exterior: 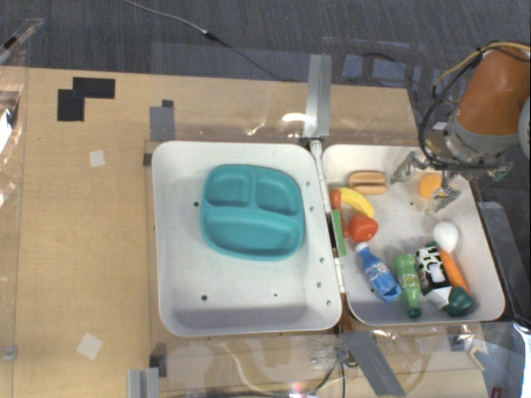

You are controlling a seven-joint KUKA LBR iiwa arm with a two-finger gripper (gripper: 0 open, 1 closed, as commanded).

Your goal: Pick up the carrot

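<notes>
The carrot [454, 271] lies in the right bin [489, 247] near its front right corner. It is orange, with a dark green top [460, 303] pointing toward the front edge. A black-and-white cow-patterned item [430, 268] rests against its left side. My gripper [426, 182] hangs over the back right part of the same bin, well behind the carrot and apart from it. The gripper is open, with its fingers [404, 170] spread on either side of a small yellow-orange item [429, 186].
The right bin also holds a white egg [445, 236], hot dog [367, 181], banana [357, 201], red item [362, 226], blue bottle [378, 274] and green bottle [408, 283]. A teal divided plate [251, 211] sits in the left bin [178, 247].
</notes>
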